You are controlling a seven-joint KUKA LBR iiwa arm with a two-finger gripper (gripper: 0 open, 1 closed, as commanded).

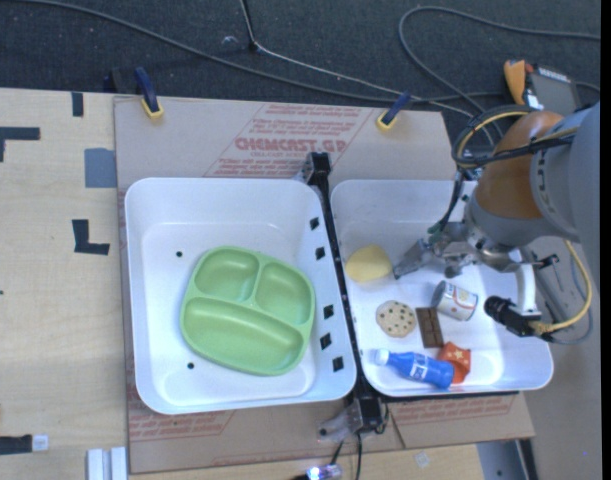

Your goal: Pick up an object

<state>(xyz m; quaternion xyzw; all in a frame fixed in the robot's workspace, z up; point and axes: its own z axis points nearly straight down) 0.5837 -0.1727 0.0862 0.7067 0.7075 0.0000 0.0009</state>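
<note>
End effector (pixel 417 261) sits low over the right bin (pixel 405 200), reaching in from the right under the grey arm (pixel 545 183) with its orange band. Its two dark fingers point left toward the bin's middle; cannot tell from this angle whether they are spread or pressed together. Nothing is visibly between them.

Relative to the end effector:
- Yellow rounded object, lemon-like (pixel 368 264): just to its left, near the fingertips; contact or a small gap cannot be told apart.
- Round cookie with dark chips (pixel 395 318): below and slightly left, apart from it.
- Brown bar-shaped piece (pixel 429 327): below, beside the cookie.
- Small silver can (pixel 455 300): below and right, lying tilted, close under the wrist hardware.
- Blue bottle with white cap (pixel 415 367): well below, lying on its side along the bin's near wall.
- Orange-red packet (pixel 457 360): well below and right, touching the bottle's end.
- Left bin (pixel 145 208): far left, holding a green divided plate (pixel 249 310).

Both bins rest on a cardboard sheet (pixel 285 133) on the desk (pixel 35 268).
</note>
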